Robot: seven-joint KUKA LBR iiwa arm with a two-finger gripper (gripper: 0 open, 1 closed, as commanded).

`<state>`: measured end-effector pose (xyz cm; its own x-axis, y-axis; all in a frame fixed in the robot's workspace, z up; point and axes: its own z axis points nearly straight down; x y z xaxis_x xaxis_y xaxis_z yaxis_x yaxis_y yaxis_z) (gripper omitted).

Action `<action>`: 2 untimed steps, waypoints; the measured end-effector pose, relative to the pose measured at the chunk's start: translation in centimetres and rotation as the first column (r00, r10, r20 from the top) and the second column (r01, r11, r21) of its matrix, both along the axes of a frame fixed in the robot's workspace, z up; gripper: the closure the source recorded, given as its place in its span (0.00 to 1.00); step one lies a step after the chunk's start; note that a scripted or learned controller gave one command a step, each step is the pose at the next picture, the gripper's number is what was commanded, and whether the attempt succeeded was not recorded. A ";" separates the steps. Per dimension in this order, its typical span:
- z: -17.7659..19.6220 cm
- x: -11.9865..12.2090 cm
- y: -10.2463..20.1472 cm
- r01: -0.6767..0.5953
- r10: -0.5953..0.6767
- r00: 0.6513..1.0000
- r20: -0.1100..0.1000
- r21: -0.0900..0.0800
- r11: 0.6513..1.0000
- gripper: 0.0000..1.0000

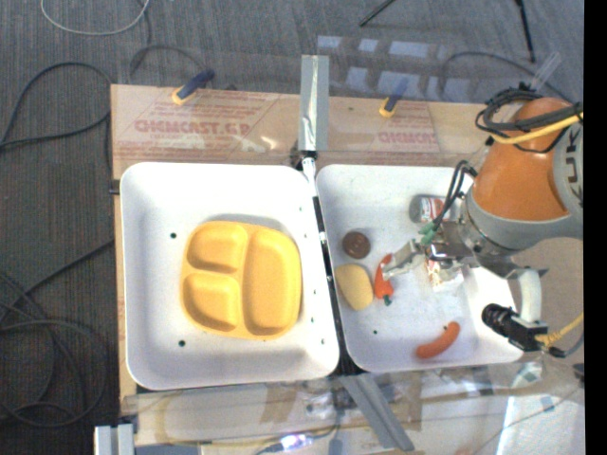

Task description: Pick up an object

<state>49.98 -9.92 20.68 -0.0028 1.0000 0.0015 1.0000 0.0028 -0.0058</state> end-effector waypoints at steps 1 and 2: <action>-11.8 6.1 -3.1 -0.132 0.132 0.991 0.013 -0.003 0.991 0.00; -10.8 6.2 -3.0 -0.133 0.133 0.991 0.015 -0.001 0.991 1.00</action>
